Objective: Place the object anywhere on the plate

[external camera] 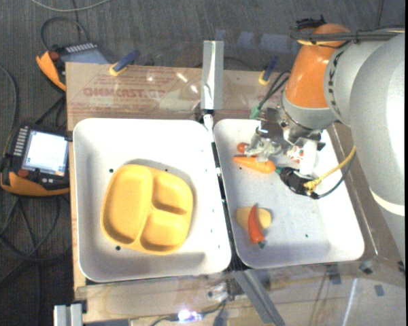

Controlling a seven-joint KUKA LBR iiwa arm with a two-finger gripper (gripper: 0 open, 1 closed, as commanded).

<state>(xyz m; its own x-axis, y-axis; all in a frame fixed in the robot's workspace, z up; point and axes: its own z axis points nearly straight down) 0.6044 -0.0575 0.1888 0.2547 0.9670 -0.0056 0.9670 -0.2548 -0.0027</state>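
A yellow plate point(148, 207) with three compartments lies in the left bin point(88, 141). In the right bin point(326, 236), an orange carrot point(254, 164) lies near the far left corner. My gripper point(264, 147) hangs right over the carrot's far side, low in the bin; whether it touches the carrot is unclear. A small red piece point(241, 147) shows just left of the gripper. Nearer the front, a red chili pepper point(256, 225) rests across a pale yellow piece point(245, 216).
The grey arm with its orange band point(313, 80) covers the right bin's far right side. A yellow cable point(330, 175) loops from the wrist over the bin. A metal divider post point(211, 73) stands behind the wall between the bins.
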